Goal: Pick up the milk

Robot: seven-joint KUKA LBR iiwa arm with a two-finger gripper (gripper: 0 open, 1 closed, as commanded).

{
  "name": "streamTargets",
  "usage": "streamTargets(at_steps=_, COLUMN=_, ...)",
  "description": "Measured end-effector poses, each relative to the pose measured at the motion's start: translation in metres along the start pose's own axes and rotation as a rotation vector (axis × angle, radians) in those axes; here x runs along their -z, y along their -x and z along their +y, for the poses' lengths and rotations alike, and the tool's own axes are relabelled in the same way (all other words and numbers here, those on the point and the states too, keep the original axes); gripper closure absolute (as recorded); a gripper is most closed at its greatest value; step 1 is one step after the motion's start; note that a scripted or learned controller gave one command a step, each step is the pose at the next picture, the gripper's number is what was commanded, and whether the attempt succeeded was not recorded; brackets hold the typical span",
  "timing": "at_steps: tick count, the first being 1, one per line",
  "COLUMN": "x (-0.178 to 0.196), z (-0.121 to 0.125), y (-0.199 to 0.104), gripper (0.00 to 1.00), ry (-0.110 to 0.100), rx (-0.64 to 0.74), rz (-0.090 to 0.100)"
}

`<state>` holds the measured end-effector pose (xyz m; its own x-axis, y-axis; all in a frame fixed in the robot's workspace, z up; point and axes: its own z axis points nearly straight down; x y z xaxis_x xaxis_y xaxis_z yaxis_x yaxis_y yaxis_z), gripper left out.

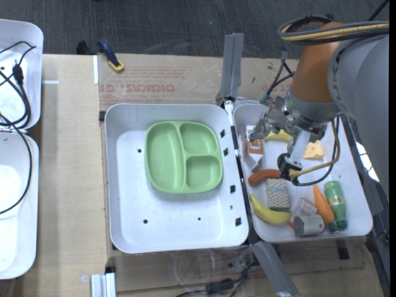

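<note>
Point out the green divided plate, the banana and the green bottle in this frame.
green divided plate (184,156): camera view, on the ridge between its compartments, in the left bin.
banana (268,210): camera view, mid-length of the yellow peel, in the right bin.
green bottle (335,198): camera view, on its body, near the right bin's far-right side.

Grey arm (362,54) with orange band reaches from the right, its gripper (272,135) lowered over the right bin (365,218).

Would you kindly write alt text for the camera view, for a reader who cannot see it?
A grey arm with an orange band reaches from the right, its tool low over the right bin, which holds a small milk carton, banana, sausage, carrot and green bottle. The left bin holds a green divided plate.
</note>
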<state>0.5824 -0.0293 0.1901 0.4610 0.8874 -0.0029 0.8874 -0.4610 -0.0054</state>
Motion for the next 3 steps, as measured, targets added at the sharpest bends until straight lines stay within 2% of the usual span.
streamTargets(at_steps=1, x=0.013, z=0.025, y=0.005, gripper=0.0, ry=0.003, rx=-0.194, rz=0.0)
streamTargets(at_steps=2, x=0.0, z=0.024, y=-0.046, gripper=0.0, ry=0.002, rx=-0.23, rz=-0.001)
streamTargets(at_steps=3, x=0.008, z=0.024, y=-0.046, gripper=1.0, ry=0.0, rx=-0.228, rz=-0.005)
